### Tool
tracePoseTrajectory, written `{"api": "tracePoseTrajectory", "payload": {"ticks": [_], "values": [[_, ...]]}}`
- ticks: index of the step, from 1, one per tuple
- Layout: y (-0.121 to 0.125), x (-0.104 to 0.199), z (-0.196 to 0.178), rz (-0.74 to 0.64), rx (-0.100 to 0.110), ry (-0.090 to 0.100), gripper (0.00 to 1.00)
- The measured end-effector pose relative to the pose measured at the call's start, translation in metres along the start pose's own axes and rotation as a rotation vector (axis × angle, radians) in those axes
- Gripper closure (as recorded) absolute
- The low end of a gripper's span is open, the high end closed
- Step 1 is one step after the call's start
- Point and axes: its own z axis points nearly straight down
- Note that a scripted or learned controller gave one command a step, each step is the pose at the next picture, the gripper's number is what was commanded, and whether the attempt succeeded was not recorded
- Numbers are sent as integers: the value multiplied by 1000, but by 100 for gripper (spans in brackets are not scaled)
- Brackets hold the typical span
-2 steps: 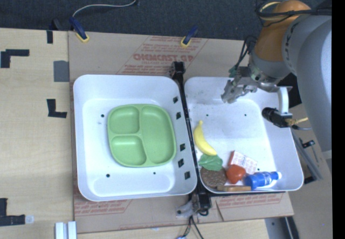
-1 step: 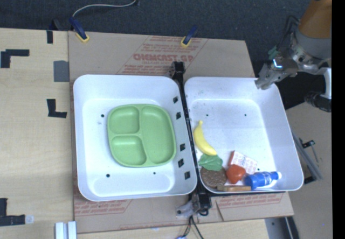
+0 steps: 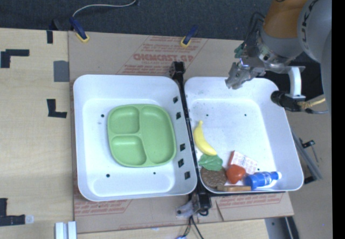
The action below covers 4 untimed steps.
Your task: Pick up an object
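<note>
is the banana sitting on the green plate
No, the banana lies in the right bin near its left wall, while the green plate sits alone in the left bin.

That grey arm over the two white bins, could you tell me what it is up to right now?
The arm's gripper is above the far rim of the right bin, with nothing between its fingers that I can make out. The things to pick lie bunched at that bin's near end: a banana, a green leafy piece, a red-and-white carton, a red piece and a blue bottle. The left bin holds a green divided plate. No pick has happened yet.
</note>
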Motion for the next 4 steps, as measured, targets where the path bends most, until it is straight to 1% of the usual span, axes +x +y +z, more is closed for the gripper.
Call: {"api": "tracePoseTrajectory", "payload": {"ticks": [1, 2, 3, 4], "values": [[-17, -32, -2, 3, 0, -1, 100], [-40, -32, -8, 3, 0, -1, 100], [-8, -52, 80, 2, 2, -1, 100], [-26, -48, 41, 2, -1, -1, 100]]}}
